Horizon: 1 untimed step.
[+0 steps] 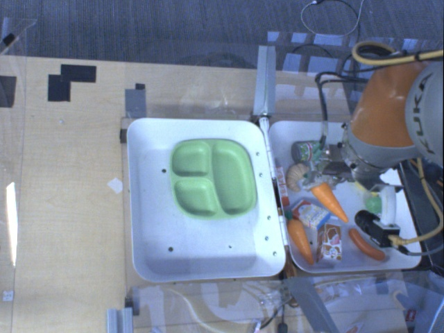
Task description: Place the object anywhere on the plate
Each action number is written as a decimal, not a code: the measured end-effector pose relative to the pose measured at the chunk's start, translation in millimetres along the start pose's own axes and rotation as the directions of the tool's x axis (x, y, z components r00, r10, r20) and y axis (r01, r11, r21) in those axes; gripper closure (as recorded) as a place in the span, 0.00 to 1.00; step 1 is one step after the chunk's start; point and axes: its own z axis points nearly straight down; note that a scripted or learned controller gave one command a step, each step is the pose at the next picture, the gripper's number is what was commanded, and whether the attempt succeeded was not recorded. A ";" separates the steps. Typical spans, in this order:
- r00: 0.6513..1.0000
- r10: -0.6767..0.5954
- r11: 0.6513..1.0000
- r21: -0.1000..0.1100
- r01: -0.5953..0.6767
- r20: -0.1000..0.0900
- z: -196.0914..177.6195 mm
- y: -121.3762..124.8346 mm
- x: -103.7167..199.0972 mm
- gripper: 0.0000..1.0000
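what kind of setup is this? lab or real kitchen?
Most likely a robot lab test bench, not a kitchen. A KUKA arm reaches over two white bins fixed to a wooden bench; one holds a green divided plate, the other toy food such as a carrot. Loose cables lie on carpet behind.

You can't make out the gripper point(331, 166) fingers: the arm's wrist point(388, 127) covers them from above. The same wrist hides the right bin's point(277, 186) far corner at two o'clock. The arm runs off the edge at three o'clock. Labels on the can point(304, 149) and small carton point(331, 243) are too blurred for you to read.
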 end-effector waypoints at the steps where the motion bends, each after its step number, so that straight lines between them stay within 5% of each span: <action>1: 0.932 -0.363 0.932 0.000 0.363 0.001 -21.7 31.5 84.2 1.00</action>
